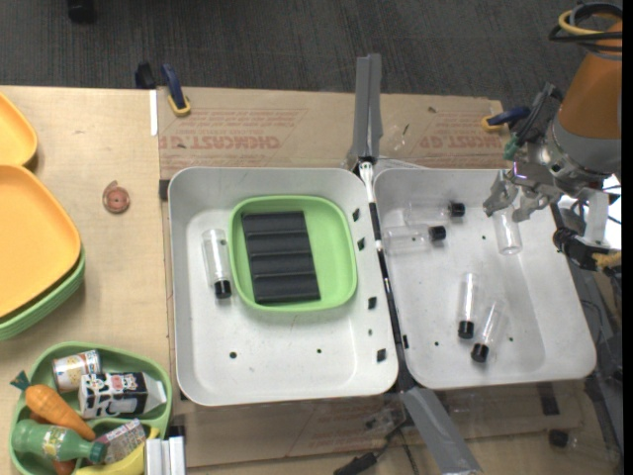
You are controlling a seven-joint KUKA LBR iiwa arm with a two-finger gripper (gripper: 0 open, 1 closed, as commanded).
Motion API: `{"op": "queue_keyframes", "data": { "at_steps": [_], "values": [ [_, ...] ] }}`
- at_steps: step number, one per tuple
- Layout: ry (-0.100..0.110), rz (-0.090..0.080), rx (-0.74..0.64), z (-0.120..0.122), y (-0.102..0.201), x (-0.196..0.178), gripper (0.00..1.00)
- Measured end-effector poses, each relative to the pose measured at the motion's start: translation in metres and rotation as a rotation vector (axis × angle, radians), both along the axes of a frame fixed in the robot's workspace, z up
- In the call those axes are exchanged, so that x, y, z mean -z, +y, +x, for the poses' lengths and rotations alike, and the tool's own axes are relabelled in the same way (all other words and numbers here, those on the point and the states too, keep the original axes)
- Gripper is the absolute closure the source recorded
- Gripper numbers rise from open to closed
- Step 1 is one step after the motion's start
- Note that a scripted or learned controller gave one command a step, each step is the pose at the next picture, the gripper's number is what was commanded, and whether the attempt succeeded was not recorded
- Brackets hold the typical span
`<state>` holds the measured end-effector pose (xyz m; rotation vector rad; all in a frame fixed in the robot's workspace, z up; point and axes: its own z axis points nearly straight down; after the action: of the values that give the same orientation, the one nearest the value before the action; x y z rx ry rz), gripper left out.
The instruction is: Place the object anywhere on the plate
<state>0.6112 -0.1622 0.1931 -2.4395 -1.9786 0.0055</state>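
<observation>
Hovering at right bin's top-right, our gripper [512, 201] looks to hold a clear vial [508, 236] upright; green plate [341, 255] lies well left

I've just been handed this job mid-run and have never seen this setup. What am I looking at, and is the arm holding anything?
This is one fixed camera looking down at a slant on a bench. The grey arm with an orange band comes in from the right, and its gripper hangs over the top right of the right bin. A clear vial sits just below its fingers; whether it is actually gripped is too blurred to tell.

The right bin also has more clear vials with black caps: two near the top left and two lower down. The left bin holds the green plate with a dark ridged insert, and one vial lying beside the plate, not on it. Orange plates and a bowl of toy food sit further left.
</observation>
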Motion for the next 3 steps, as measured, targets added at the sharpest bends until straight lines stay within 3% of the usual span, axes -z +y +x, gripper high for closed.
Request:
{"op": "queue_keyframes", "data": {
  "at_steps": [1,2,3],
  "values": [
    [0.0,0.0,0.0,0.0,0.0,0.0,0.0],
    [0.0,0.001,0.139,-0.056,0.023,-0.023,0.0],
    [0.002,0.001,0.402,-0.074,0.076,0.003,0.0]
  ]
}}
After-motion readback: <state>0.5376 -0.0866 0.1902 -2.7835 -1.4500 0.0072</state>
